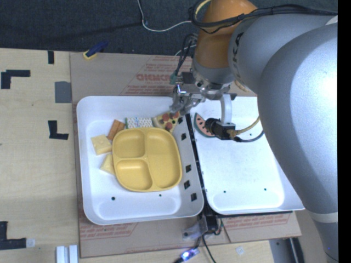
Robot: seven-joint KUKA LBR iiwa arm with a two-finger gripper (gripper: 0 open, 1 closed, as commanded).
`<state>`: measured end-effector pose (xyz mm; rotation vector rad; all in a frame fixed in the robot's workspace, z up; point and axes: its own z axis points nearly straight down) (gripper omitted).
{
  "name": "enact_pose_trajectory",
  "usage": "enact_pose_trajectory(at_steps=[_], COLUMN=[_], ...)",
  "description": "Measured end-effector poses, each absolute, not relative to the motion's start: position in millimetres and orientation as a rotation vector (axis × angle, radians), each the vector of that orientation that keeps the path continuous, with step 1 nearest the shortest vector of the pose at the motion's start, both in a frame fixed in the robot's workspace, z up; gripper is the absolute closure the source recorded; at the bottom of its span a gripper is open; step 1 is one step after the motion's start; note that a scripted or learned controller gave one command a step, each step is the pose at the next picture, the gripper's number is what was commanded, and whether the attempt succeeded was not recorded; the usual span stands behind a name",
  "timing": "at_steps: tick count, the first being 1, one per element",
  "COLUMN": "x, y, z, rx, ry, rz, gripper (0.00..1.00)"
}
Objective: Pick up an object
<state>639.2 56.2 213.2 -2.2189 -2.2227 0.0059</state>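
Yellow plate [147, 159] hides parts of the food pieces [102, 144].

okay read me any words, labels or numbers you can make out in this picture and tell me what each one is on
Red printing on the cardboard sheet behind the bins: upside down and blurred, not readable.
Red printing along the cardboard's front edge: too small to read.
Yellow divided plate, left bin, right bin: no text seen.

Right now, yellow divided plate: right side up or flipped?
Right side up: the yellow plate shows its three recessed compartments facing the camera, lying flat in the left bin.
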Motion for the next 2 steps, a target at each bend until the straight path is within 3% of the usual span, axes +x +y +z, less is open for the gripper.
enact_pose_trajectory(at_steps=[2], x=[640.6], y=[54.1], z=[233.1], rx=[-2.220], ry=[-2.223], rz=[0.002], gripper=[1.00])
